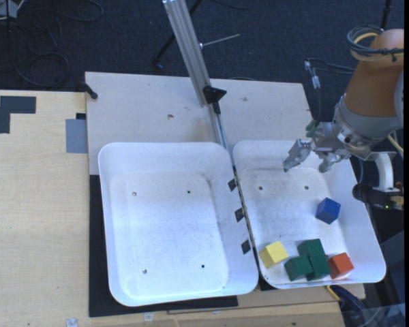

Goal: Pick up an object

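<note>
The right bin point(286, 182) holds several blocks. A blue cube point(328, 210) lies near its right wall. Along its near edge sit a yellow cube point(273, 253), a green block point(308, 259) and an orange-red cube point(340, 265), close together. My gripper point(309, 159) hangs over the far part of the right bin, up and left of the blue cube. Its fingers point(293, 157) are spread open with nothing between them.
The left bin point(112, 176) lies beside the right one, with black clips point(238, 214) along their shared rims. A slanted aluminium bar point(191, 53) rises behind the bins. Cables hang at the arm's right side.
</note>
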Robot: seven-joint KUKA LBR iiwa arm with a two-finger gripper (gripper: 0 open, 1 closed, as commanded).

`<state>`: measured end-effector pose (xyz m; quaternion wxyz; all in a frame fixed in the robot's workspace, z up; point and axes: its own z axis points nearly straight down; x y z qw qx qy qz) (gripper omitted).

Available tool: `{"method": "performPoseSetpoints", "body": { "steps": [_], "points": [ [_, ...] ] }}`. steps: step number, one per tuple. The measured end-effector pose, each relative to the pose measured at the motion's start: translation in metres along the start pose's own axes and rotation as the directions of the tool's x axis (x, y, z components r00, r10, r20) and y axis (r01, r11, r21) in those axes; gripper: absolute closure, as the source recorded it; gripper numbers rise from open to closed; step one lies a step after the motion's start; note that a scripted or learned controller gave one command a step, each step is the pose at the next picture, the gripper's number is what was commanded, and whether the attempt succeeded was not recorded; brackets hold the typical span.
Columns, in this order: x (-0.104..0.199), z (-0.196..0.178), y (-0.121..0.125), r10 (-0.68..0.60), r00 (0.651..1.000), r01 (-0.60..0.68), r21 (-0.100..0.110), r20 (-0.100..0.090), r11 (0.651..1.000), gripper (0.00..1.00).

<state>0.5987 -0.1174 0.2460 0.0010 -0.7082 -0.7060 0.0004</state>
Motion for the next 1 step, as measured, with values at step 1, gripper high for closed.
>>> {"method": "performPoseSetpoints", "body": {
  "steps": [1],
  "points": [
    [-0.0434, -0.0281, -0.0248, 0.000, 1.000, 0.000, -0.003, 0.003, 1.000, 0.00]
  ]
}}
